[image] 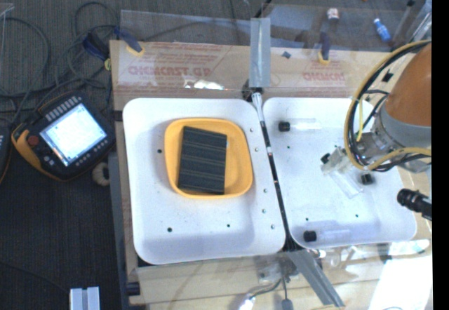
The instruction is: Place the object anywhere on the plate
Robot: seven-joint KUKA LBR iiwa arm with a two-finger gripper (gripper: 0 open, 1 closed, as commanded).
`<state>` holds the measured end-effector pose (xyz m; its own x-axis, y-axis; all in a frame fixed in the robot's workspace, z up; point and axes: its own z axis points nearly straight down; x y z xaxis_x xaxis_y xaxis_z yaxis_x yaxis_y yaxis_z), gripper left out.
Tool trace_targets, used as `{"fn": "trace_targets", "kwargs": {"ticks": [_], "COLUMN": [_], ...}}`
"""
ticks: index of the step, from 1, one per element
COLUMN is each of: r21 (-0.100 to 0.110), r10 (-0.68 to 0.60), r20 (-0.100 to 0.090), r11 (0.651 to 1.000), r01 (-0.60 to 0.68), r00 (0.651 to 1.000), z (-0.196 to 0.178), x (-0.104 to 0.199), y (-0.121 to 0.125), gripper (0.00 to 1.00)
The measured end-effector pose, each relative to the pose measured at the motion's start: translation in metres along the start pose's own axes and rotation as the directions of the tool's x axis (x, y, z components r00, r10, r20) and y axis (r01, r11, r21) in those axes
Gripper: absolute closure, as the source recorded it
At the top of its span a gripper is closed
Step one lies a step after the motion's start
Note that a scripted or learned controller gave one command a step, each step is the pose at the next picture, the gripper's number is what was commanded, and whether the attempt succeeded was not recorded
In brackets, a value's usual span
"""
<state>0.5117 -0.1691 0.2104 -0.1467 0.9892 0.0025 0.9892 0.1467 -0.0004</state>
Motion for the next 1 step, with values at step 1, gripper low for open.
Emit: {"fn": "trace_targets", "kwargs": {"ticks": [1], "r21": [0.000], "r10": [0.000], "r20": [0.000], "r11": [1.000], "r01": [0.000], "r00": [1.000], "z": [0.0000], "x": [-0.0001], "y": [0.0000], "gripper": [0.00]}}
